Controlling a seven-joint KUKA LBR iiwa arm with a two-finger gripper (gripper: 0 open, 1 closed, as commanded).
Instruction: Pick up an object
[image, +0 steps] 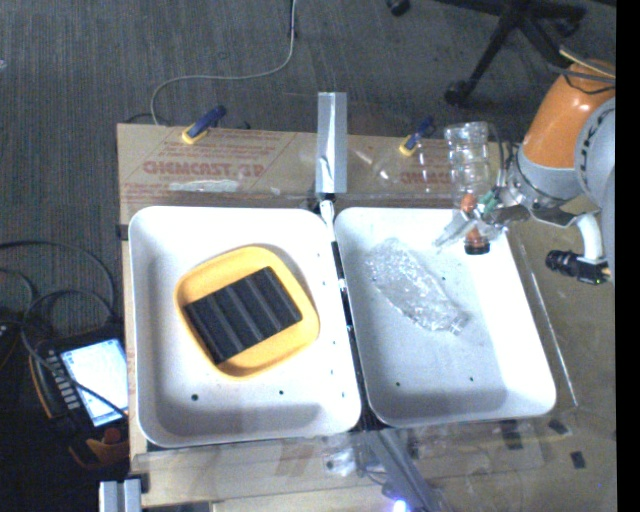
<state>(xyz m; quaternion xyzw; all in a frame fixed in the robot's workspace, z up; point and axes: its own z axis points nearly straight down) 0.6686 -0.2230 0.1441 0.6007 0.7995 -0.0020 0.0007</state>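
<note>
A yellow tray-like object with a black ridged insert (248, 310) lies in the left bin (150, 340). A crumpled clear plastic bottle (412, 285) lies on its side in the right bin (500, 375), towards the far half. My gripper (475, 228) is over the far right corner of the right bin, to the right of and beyond the bottle. A clear ribbed plastic container (467, 158) appears just beyond the gripper, at the bin's far edge. I cannot tell whether it touches the gripper.
A metal post (331, 150) stands at the back between the bins. Two blue and yellow clamps (203, 123) (418, 135) hold the cardboard backing. A small screen (88, 375) and cables lie on the floor to the left.
</note>
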